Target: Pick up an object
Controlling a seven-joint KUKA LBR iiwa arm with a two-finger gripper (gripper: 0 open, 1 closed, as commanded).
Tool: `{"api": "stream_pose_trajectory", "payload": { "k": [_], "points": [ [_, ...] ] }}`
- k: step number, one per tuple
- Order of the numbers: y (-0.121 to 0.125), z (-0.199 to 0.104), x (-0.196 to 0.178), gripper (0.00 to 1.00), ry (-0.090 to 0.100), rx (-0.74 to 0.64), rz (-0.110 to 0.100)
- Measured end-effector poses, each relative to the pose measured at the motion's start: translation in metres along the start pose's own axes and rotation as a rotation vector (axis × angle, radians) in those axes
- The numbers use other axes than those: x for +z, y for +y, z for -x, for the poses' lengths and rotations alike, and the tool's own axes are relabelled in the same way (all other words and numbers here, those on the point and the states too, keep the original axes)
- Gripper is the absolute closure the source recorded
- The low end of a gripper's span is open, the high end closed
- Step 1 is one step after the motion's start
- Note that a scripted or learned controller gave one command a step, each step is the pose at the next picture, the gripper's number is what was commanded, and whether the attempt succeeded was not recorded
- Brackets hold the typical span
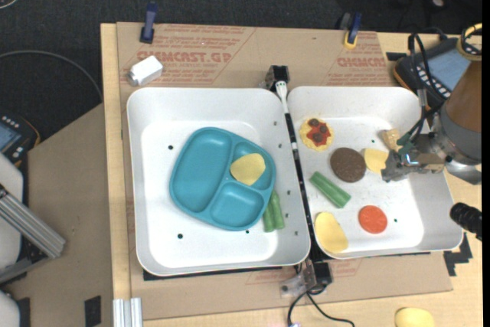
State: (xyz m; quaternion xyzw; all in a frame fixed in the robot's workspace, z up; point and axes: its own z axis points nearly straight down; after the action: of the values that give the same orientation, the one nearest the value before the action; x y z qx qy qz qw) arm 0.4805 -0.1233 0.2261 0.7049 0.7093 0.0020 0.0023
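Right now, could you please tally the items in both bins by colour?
Teal: 1, plate
Yellow: 3
Green: 2
Brown: 1
Orange: 1
Red and yellow: 1
Total: 9

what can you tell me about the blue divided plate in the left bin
The blue divided plate is teal, looks like smooth plastic, and has rounded corners and raised ridges that split it into three compartments. It lies flat, turned at an angle, near the middle of the left bin. A pale yellow piece sits in its upper right compartment; the other compartments look bare. A green piece lies against its lower right edge.
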Motion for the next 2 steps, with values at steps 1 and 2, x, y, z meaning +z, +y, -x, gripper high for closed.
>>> {"api": "stream_pose_trajectory", "payload": {
  "k": [1, 2],
  "points": [
    [0.002, -0.119, -0.105, 1.0, 0.003, -0.007, 0.007],
    [-0.001, -0.061, -0.045, 1.0, 0.001, 0.009, -0.01]
  ]
}}
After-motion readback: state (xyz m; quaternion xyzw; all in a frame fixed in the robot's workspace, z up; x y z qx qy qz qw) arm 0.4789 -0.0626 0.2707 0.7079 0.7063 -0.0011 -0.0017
